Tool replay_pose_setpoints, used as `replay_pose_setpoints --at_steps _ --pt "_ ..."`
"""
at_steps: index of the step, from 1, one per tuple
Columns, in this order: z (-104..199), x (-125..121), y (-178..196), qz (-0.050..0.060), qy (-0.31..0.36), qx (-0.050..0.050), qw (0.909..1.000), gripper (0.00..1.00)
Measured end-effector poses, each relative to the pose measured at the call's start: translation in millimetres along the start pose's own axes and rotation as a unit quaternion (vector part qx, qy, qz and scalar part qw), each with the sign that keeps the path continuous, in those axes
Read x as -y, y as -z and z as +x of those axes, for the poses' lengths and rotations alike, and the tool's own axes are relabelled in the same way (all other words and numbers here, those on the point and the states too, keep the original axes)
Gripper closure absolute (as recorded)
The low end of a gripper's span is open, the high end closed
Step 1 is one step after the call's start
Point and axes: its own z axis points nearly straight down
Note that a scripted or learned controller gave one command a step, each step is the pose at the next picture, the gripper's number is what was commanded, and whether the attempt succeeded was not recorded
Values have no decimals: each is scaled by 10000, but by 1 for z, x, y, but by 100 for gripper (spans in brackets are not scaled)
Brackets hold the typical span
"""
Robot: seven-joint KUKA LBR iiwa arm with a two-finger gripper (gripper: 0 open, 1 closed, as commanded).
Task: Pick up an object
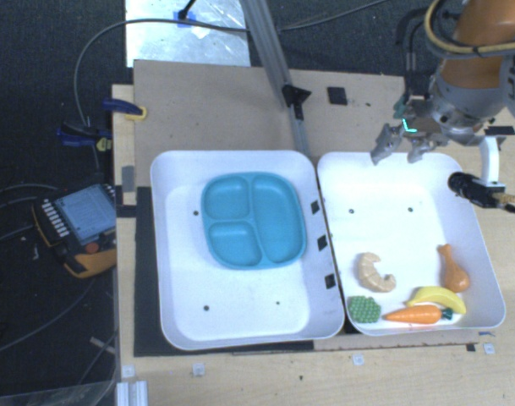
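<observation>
Gripper point(401, 148) hangs open and empty over the right bin's point(384, 201) far edge, so drop straight onto the croissant point(374, 272), lying apart from the near-corner clutter.

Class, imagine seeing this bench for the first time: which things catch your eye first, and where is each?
The blue divided plate stands out in the left bin. Next comes the cluster of toy foods in the near corner of the right bin: croissant, drumstick, banana, carrot and a green piece. The gripper hangs open over that bin's far edge.
</observation>
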Motion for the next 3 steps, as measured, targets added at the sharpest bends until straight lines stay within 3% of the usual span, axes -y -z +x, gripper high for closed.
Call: replay_pose_setpoints --at_steps 1,3 --pt "0 0 1 -8 1 1 10000 0" --pt "-10 -7 -96 9 -18 7 10000 0"
